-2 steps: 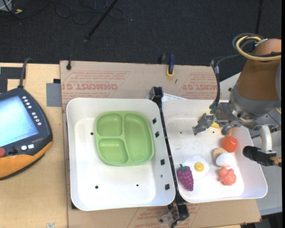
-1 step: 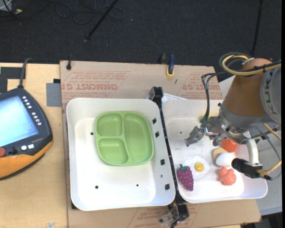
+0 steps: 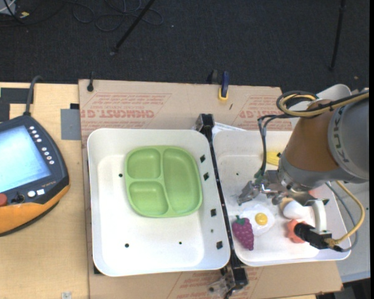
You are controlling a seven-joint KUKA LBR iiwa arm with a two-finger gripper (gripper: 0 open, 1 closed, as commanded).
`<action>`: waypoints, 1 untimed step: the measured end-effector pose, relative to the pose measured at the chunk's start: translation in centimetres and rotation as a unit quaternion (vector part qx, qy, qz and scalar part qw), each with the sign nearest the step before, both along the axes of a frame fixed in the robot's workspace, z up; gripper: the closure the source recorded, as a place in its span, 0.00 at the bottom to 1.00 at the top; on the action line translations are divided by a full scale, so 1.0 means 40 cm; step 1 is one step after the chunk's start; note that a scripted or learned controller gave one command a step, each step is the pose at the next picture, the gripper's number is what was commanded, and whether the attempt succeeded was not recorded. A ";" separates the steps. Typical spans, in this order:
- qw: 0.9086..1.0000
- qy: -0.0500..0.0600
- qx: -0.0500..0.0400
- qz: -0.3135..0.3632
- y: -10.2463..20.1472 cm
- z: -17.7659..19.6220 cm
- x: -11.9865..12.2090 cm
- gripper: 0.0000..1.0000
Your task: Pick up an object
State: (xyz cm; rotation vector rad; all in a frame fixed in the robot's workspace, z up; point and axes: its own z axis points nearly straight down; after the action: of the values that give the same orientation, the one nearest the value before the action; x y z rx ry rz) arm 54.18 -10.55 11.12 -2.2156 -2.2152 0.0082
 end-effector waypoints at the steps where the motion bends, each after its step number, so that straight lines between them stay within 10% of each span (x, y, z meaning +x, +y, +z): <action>1: 1.000 -0.002 0.000 0.001 0.005 -0.063 -0.001 0.00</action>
State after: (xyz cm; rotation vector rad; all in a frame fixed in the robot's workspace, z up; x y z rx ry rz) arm 54.12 -10.35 8.61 -2.2165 -2.2188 0.0050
